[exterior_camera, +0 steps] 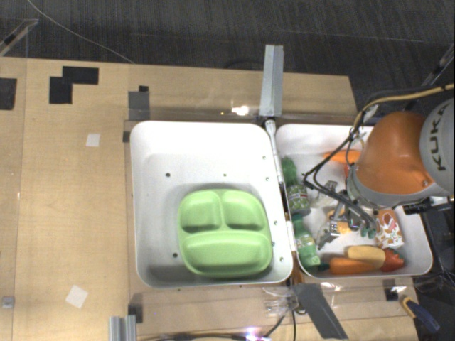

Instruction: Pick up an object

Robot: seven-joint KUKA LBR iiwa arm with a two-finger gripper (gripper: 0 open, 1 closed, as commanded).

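Reaching in from the right, the grey arm point(398, 155) with its orange band hangs over the right bin point(313, 135), its wrist covering much of that bin's middle. The left bin point(156, 155) sits touching it along a shared wall and holds a green divided tray point(225, 231), lying flat toward the near side. Both bins rest on the wooden bench point(64, 212).

Below the wrist, the gripper point(334, 226) is down among the clutter in the right bin, but dark cables and metal parts crowd it, and I cannot tell whether it is wide, narrow or closed on anything. Nothing is clearly seen between its tips, so my judgement is that the pick is not yet done: the arm is at the pile, and a firm hold and a lift are what remain.

The candidates lie in the right bin: green bottles point(293, 190) along its left wall, a yellow roll-shaped toy point(365, 251) and an orange carrot-like piece point(352, 265) by the near wall, and a small printed packet point(389, 227) to the right. Whatever lies under the wrist is hidden, and the far corner's orange item is cut off by the arm.
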